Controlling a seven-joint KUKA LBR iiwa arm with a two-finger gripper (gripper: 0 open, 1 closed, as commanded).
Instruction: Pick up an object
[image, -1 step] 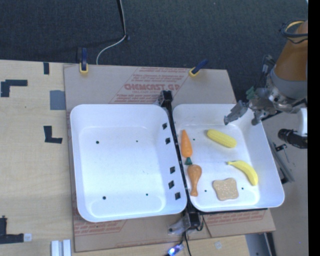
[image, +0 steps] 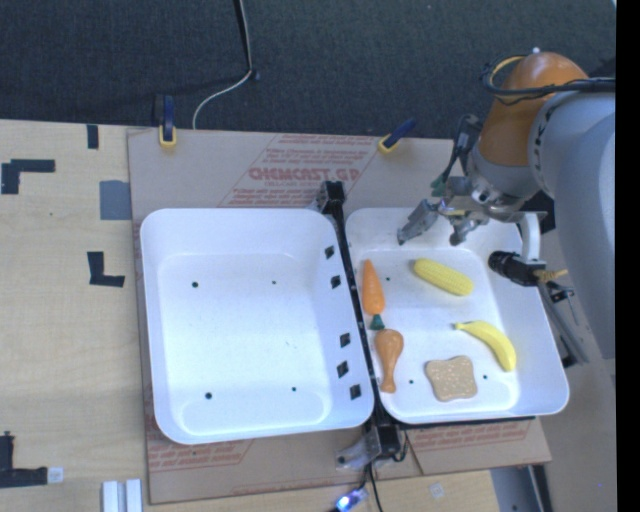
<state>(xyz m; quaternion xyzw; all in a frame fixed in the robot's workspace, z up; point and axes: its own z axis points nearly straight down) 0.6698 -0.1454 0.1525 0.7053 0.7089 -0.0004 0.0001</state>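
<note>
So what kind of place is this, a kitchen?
Probably not a kitchen, more likely a robot test lab. A grey arm with its tool hangs over two white bins clamped onto cardboard, and the food looks like toys: a carrot, a corn cob and a banana.

Bins (image: 240, 250) white with small black dots. Carrot (image: 372, 288) orange, green tip. Corn (image: 443, 277) and banana (image: 492, 343) yellow. Drumstick (image: 388, 356) orange-brown. Toast (image: 451, 378) tan. Cardboard (image: 290, 170) brown, red print.
</note>
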